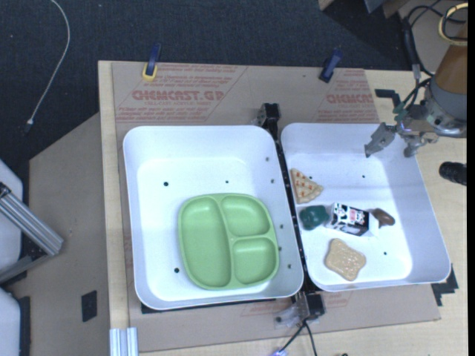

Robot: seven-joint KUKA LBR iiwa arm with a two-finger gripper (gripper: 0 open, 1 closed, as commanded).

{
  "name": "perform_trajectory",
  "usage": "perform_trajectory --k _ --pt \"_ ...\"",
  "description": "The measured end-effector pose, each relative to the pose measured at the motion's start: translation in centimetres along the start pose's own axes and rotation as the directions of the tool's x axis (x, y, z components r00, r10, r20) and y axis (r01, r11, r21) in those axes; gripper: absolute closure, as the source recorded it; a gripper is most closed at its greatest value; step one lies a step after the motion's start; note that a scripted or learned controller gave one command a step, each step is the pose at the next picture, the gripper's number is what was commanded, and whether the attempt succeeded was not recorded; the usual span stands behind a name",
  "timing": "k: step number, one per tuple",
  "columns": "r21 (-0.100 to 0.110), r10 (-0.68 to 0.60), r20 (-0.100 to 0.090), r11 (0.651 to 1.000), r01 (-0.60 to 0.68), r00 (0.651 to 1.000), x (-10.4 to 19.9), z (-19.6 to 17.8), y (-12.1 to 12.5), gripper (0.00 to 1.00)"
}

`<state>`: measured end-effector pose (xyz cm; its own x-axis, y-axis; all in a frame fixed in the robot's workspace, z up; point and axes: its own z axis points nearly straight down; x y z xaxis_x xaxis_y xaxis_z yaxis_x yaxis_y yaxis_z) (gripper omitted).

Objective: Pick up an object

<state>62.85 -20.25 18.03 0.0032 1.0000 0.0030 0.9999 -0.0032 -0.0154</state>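
The right bin (415, 269) holds a waffle-like cracker (303, 185), a dark green lump (313, 216), a small black-and-white carton (350, 219), a brown piece (383, 216) and a slice of toast (344, 259). My gripper (392, 144) hangs over the bin's far right corner, well above and apart from all of these. Its two fingers are spread wide, with nothing between them.
The left bin (148, 162) bears a green divided plate (227, 240). A black clamp (269, 114) sits between the bins at the back. Blue and yellow clips (151, 64) hold the cardboard base.
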Motion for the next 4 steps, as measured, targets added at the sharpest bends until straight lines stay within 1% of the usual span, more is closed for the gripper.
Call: perform_trajectory --k 1,2,3,4 --pt "-0.015 -0.004 0.003 1.000 0.004 1.000 0.1 -1.0 0.3 0.00" --pt "-0.012 -0.003 0.002 1.000 0.003 1.000 -0.3 4.7 -0.5 0.00" --pt "-0.010 -0.003 0.001 1.000 0.003 1.000 -0.2 9.8 -0.5 0.00" --pt "-0.017 -0.005 0.004 1.000 0.005 1.000 -0.2 8.5 -0.3 1.00"
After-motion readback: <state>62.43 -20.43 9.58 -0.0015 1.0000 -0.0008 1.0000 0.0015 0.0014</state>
